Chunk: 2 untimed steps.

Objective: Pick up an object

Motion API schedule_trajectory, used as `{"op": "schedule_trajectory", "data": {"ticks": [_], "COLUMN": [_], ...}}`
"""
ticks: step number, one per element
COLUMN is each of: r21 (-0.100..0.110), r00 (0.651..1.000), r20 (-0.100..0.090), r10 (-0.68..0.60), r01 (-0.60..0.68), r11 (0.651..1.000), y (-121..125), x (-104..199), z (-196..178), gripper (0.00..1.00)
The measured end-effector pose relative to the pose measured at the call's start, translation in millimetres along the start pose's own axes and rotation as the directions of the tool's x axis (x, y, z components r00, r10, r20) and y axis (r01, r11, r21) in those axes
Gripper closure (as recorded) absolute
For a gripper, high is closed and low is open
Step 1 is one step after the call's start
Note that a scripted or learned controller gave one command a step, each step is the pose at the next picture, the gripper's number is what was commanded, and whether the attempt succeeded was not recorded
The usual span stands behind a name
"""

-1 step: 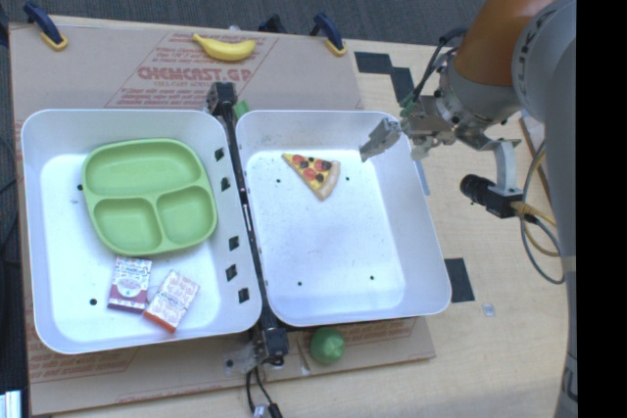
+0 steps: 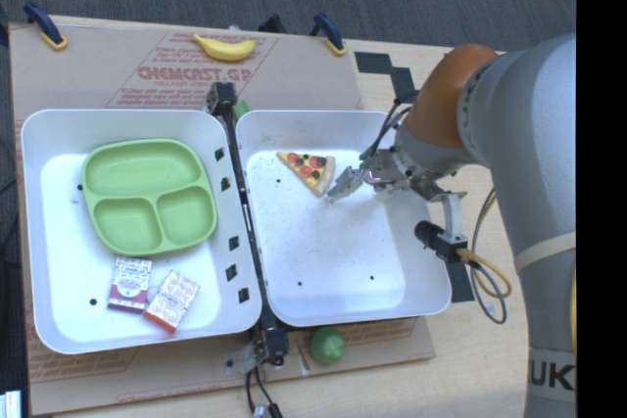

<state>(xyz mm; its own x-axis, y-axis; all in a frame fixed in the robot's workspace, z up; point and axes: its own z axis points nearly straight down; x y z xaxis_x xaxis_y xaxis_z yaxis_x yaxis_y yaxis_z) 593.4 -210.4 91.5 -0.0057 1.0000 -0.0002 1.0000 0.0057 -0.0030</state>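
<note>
A flat, triangular pizza slice with red and dark toppings lies near the far edge of the smooth white right bin, just beside the metallic tool, whose spread fingers grip nothing.

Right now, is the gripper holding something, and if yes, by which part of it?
Nothing is held. The gripper is in the right bin, just right of the pizza slice; nothing shows between its jaws.
</note>
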Motion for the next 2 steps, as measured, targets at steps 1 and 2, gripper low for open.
{"op": "schedule_trajectory", "data": {"ticks": [1,2], "r21": [0.0,0.001], "r00": [1.0,1.0], "r20": [0.0,0.0], "r10": [-0.001,-0.007], "r01": [0.001,0.007], "r11": [1.0,1.0], "y": [-97,-97], "x": [0,0], "z": [0,-10], "gripper": [0.0,1.0]}}
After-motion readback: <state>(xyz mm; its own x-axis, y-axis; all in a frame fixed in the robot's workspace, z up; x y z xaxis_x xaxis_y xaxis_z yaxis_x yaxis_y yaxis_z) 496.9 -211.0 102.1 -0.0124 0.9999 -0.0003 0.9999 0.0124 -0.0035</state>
